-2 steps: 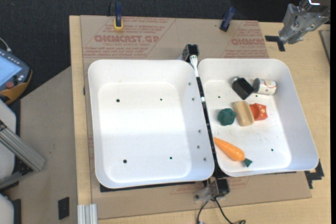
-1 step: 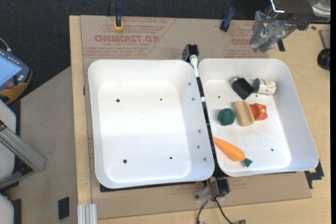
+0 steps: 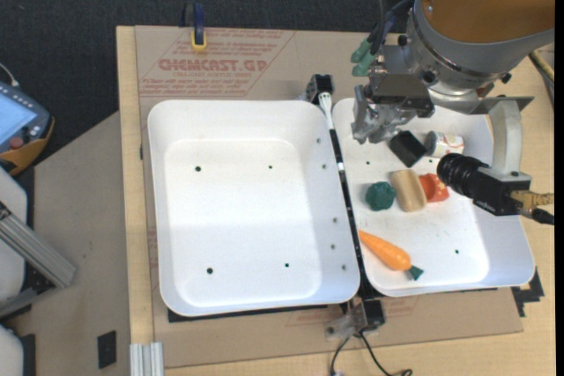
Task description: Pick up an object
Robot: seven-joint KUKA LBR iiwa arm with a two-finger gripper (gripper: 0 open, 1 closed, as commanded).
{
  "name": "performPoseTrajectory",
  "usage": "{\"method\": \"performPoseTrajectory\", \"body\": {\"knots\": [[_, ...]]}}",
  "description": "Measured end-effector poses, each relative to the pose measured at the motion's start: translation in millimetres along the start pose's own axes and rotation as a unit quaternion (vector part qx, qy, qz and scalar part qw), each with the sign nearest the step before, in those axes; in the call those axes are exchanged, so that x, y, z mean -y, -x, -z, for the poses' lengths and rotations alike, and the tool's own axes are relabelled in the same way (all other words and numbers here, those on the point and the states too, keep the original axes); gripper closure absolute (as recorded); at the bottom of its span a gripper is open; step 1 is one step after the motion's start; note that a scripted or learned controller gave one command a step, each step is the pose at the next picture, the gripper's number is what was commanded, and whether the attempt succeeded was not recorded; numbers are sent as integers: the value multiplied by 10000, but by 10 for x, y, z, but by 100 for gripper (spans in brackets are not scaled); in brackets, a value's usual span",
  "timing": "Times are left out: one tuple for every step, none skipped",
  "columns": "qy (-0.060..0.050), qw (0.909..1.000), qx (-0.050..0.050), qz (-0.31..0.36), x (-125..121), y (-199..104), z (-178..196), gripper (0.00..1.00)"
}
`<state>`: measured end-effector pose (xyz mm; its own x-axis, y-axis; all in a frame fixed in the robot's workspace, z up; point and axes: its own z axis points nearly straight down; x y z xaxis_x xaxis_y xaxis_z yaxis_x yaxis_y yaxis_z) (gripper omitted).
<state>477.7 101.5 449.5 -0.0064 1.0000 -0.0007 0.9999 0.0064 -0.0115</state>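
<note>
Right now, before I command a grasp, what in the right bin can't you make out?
All in the camera view:
1. Red object: partly hidden behind the tan cylinder; shape unclear.
2. White object: largely covered by the arm; kind unclear.
3. Right bin: its far right corner is hidden under the arm.
4. End effector: its height above the bin floor cannot be judged from this slant.

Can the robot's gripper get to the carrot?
Probably yes. The carrot lies by itself in the right bin, nothing on it, and the gripper hangs over that same bin.
</note>
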Motion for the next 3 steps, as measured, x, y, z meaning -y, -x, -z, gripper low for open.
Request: {"method": "performPoseTrajectory", "body": {"knots": [[9, 10000, 9, -54, -14, 361, -745, 100], [84, 10000, -4, -47, -23, 524, -421, 100], [99, 9999, -9, -29, -18, 491, 117, 100]]}}
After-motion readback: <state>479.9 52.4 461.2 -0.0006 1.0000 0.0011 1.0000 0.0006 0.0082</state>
